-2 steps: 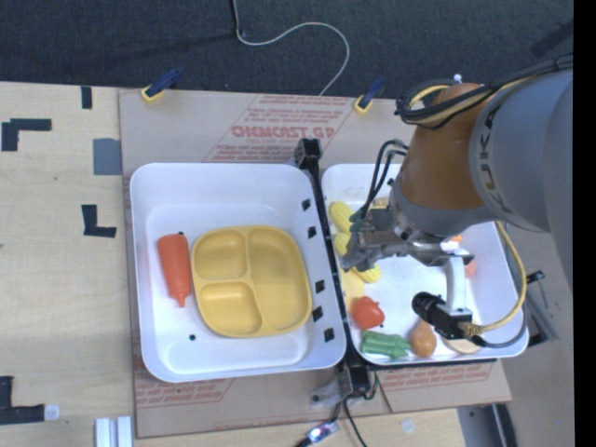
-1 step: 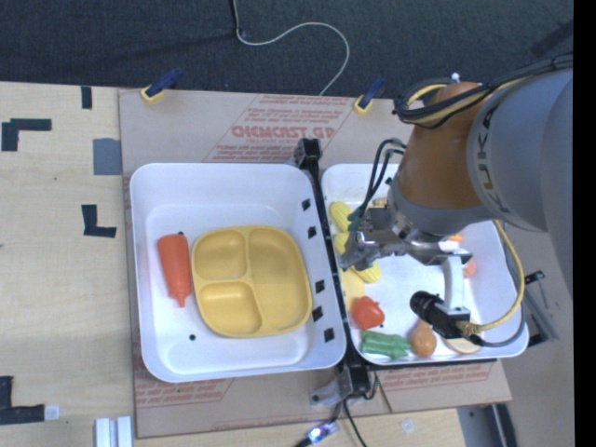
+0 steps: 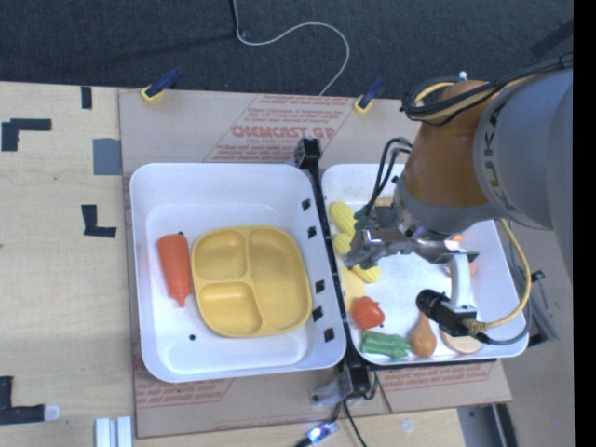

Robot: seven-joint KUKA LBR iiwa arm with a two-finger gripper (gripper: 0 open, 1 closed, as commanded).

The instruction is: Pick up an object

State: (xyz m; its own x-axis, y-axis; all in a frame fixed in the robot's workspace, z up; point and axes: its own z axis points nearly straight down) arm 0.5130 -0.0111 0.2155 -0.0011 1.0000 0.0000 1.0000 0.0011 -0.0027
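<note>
Currently the grey arm, orange band above the wrist, reaches over the right bin. The hand sits low, just right of the black seam where the two white bins meet. Cannot tell whether the hand is open or closed, and nothing can be made out in its grip.

Right of the seam, in the right bin:
- corn cob, close to the seam at its upper stretch, just beside the hand
- second yellow piece, near the seam about midway down, directly below the hand; whether they touch is unclear
- red vegetable, near the seam's lower stretch
- green piece, near the seam's bottom end, lying flat along the bin's front wall
- orange-brown pear shape, a little further right of the seam than the green piece, just beside it

Left of the seam, in the left bin:
- yellow divided plate, three compartments, near the seam, lying flat
- orange carrot, well apart from the seam, against the plate's far edge, lying lengthwise

Both bins rest on a brown cardboard sheet laid over the pale tabletop, which runs out well left of the seam
</note>
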